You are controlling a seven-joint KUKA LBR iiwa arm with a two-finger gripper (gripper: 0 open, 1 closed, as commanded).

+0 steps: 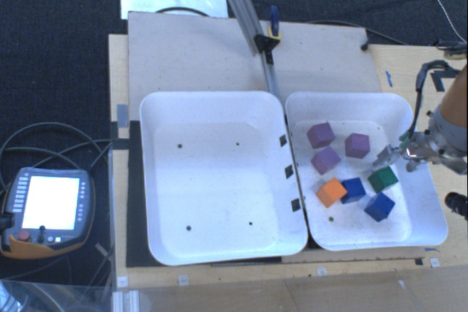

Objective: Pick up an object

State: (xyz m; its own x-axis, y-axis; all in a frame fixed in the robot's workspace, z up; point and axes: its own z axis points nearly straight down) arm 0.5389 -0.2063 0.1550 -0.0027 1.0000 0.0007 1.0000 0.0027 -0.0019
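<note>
I see the gripper [391, 155] over the right bin [417, 230], just above the green cube [383, 177]; can't tell its state. Crowding that cube: two blue cubes [353, 189] [379, 207] and an orange one [331, 192] beside it, three purple cubes [320, 134] [357, 145] [325, 159] beyond. Green cube is small, dark, tilted.

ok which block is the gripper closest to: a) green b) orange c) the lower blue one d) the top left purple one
a, the gripper sits right above the green block in the right bin, while the orange block and the others lie further off.
</note>
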